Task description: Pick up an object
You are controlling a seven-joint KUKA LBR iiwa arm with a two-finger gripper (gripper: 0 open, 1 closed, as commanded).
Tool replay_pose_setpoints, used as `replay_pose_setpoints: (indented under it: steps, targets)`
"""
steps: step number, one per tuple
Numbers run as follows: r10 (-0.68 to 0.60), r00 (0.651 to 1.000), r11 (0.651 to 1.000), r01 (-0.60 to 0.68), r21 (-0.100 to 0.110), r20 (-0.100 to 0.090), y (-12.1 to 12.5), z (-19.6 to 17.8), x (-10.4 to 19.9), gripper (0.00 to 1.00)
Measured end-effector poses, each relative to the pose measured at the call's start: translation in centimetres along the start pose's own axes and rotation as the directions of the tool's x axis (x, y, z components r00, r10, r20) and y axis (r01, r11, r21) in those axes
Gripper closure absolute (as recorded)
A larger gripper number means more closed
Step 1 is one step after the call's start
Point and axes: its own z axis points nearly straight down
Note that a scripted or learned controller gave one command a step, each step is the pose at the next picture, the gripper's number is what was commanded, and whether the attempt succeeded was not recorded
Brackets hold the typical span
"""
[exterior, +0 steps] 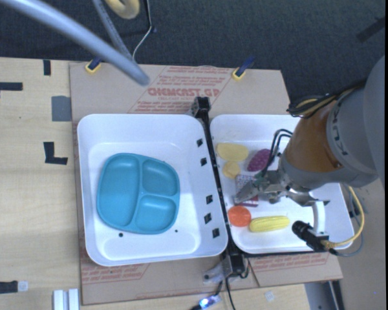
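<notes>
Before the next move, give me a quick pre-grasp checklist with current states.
1. Gripper over the right bin, where the objects lie: ok.
2. Target candidates in view: orange piece, corn cob, yellow piece, purple piece: ok.
3. Object between the fingers: cannot tell; blurred metal parts mask that spot.
4. Room around the orange piece: not ok; it sits by the bin's left wall, close to the corn cob.
5. Left bin holds a blue divided plate, away from the arm: ok.
</notes>
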Motion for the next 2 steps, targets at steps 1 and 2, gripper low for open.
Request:
replay_pose_setpoints:
  steps: [1, 2]
  targets:
    - [0.000, 1.000, 1.000, 0.000, -0.002, 0.001, 0.1, -1.2, 0.0, 1.00]
    - [-0.001, 1.000, 1.000, 0.001, -0.002, -0.001, 0.2, -5.3, 0.4, 1.00]
